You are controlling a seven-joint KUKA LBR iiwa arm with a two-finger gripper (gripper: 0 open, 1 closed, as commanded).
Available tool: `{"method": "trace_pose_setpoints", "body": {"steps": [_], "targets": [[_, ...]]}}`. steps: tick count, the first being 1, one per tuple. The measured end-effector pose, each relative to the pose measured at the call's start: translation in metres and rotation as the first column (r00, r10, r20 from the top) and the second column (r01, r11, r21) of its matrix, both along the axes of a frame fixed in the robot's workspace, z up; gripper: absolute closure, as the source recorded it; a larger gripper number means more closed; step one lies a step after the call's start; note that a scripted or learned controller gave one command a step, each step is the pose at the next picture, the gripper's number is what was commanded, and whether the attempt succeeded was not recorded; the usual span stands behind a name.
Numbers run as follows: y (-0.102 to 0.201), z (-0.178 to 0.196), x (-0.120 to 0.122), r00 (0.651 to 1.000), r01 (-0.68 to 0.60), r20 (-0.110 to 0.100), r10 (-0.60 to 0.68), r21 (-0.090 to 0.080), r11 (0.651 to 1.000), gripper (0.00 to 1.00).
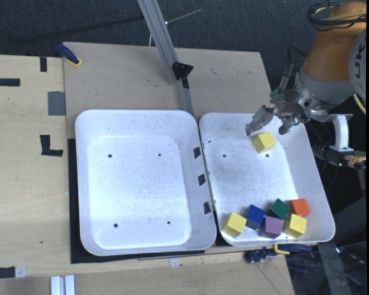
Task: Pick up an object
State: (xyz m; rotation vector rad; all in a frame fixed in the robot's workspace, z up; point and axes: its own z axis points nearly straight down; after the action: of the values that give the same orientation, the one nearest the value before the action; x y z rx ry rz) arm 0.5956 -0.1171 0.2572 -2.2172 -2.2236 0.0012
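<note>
Subject item: a small yellow cube point(264, 142) lying alone on the floor of the right-hand bin point(234, 165), in the far part of it, well apart from the other blocks. By its look it is a light, rigid block with flat faces and a smooth finish; judged unlikely to deform or break, though liable to skid on the slick bin floor if nudged off-centre. The best hold would be across two opposite flat faces, squarely, not on the corners. The cube sits slightly turned relative to the bin walls, so alignment matters.

The pincer point(272, 126) stands just above and beside the cube, its fingers spread wide, nothing between them.

At the near end of the same bin lies a cluster of blocks point(267, 219): yellow, blue, purple, green, orange, crowded and touching. The left bin point(135, 183) adjoins it on the worktop point(111, 72).

Not determinable: whether a fingertip touches the cube, and the pincer's height above the bin floor. The arm's upper part is cut off at the frame edge.
</note>
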Motion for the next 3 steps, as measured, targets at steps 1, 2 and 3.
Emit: {"method": "trace_pose_setpoints", "body": {"steps": [1, 2, 3], "targets": [[0.0, 0.0, 0.0, 1.0, 0.0, 0.0, 0.0, 0.0, 1.0, 0.0], [0.003, -0.055, -0.011, 1.0, 0.002, -0.005, -0.002, 0.0, 1.0, 0.0], [0.001, -0.101, -0.006, 1.0, 0.002, -0.005, -0.002, -0.001, 1.0, 0.0]]}}
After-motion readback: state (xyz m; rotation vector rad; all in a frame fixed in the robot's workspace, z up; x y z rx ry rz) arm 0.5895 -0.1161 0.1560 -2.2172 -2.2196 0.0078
